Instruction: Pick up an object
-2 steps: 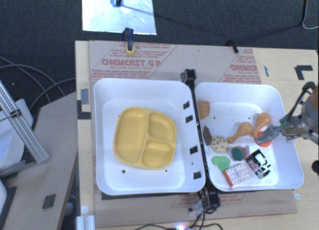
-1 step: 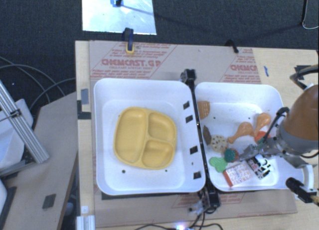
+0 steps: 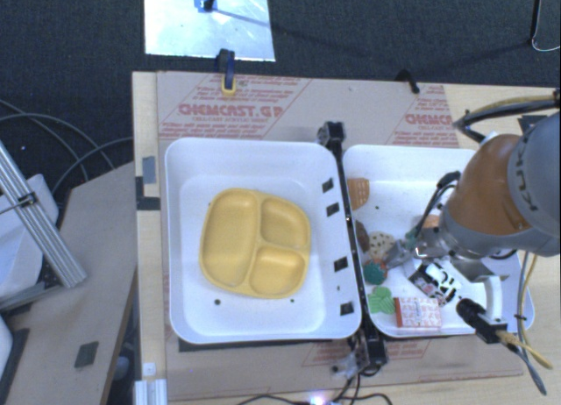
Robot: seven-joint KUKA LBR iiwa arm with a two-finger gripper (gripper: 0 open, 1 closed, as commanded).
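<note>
**Small toys wait beside the lowered arm**

The left bin (image 3: 188, 307) holds a yellow divided plate (image 3: 254, 243). In the right bin (image 3: 394, 162) lie an orange piece (image 3: 358, 190), a speckled cookie (image 3: 380, 243) and a green leafy toy (image 3: 382, 300) (all probably light, stiff plastic). The cookie looks easiest, pinched across its edges. The end effector (image 3: 419, 254) hovers just beside it; whether spread or pressed together, I cannot tell.

The arm (image 3: 504, 197) covers much of the right bin (image 3: 394, 162), and its far end is cut off by the right edge; the gripper (image 3: 419, 259) is too blurred to read, as are small items (image 3: 379, 244) beside it
</note>
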